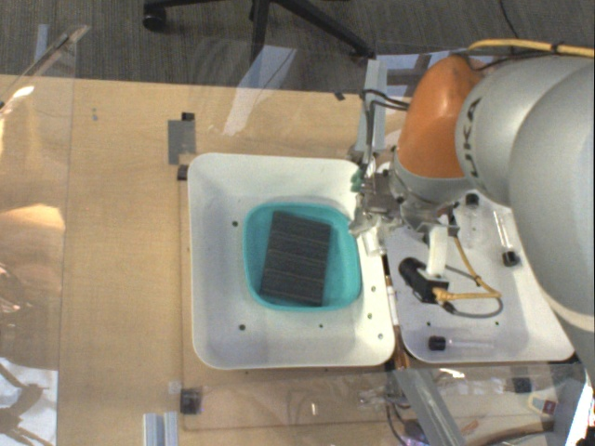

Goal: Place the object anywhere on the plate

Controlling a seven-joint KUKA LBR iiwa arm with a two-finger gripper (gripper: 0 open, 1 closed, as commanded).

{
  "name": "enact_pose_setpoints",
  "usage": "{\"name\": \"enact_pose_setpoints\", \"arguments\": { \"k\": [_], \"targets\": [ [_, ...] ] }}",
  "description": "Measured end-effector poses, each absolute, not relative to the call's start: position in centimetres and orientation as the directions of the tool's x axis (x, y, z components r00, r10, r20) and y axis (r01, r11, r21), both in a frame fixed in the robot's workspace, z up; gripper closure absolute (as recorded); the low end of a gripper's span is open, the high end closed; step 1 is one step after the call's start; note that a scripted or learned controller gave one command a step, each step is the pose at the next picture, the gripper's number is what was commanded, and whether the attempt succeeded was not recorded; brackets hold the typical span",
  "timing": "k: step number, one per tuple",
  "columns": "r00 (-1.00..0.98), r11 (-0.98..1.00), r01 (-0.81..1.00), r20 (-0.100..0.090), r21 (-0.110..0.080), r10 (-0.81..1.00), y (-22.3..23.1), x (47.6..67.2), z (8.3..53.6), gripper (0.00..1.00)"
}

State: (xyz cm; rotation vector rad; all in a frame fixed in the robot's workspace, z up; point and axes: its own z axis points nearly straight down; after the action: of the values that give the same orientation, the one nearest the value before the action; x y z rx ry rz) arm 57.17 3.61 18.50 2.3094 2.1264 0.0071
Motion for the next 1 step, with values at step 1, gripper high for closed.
{"name": "enact_pose_setpoints", "arguments": {
  "k": [1],
  "targets": [
    [0.082, -0.082, 0.997, 0.001, 0.005, 0.997, 3.60, 57.17, 18.52, 0.00]
  ]
}}
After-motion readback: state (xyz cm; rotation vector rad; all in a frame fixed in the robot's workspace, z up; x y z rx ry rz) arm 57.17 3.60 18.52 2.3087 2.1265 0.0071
